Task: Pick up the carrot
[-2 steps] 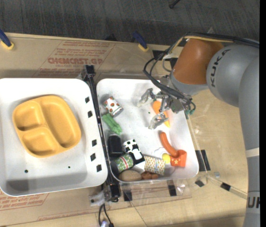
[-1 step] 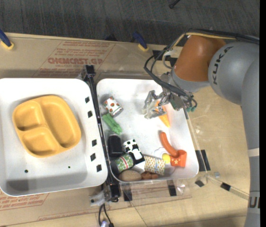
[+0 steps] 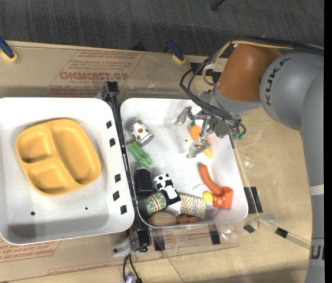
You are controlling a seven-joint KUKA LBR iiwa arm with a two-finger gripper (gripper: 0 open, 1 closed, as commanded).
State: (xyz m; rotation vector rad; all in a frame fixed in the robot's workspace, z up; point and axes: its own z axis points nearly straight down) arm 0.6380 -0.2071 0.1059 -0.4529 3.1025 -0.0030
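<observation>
Carrot (image 3: 201,138) lies in right bin (image 3: 160,108), far right part, under tool (image 3: 199,135). I see tool fingers apart, straddling it. I judge: centre over carrot, close firmly, lift straight.

I see the gripper (image 3: 203,135) down in the right bin (image 3: 232,158), its fingers apparently straddling the orange carrot (image 3: 197,132); contact unclear.
</observation>
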